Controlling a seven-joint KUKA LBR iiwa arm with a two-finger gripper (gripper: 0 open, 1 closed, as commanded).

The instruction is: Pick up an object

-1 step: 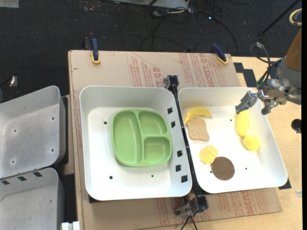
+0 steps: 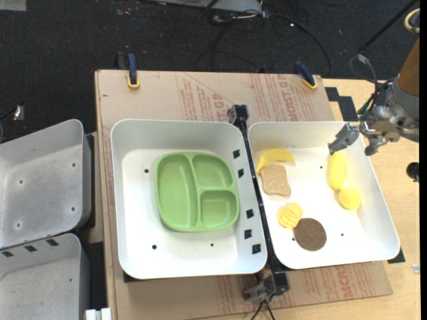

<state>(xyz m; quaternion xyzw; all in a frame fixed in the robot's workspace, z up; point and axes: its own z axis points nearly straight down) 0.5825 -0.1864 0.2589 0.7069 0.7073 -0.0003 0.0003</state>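
Below end effector (image 2: 355,141), smooth yellow lemon (image 2: 337,171)

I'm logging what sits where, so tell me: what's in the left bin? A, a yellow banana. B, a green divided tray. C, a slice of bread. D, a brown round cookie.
B: the green divided tray lies alone in the left bin, while the bread slice, brown cookie and banana lie in the right bin.

Green divided plate (image 2: 197,192): smooth, slightly glossy plastic. White bins (image 2: 127,179): smooth matt plastic. Worktop (image 2: 193,92): matt brown printed cardboard.
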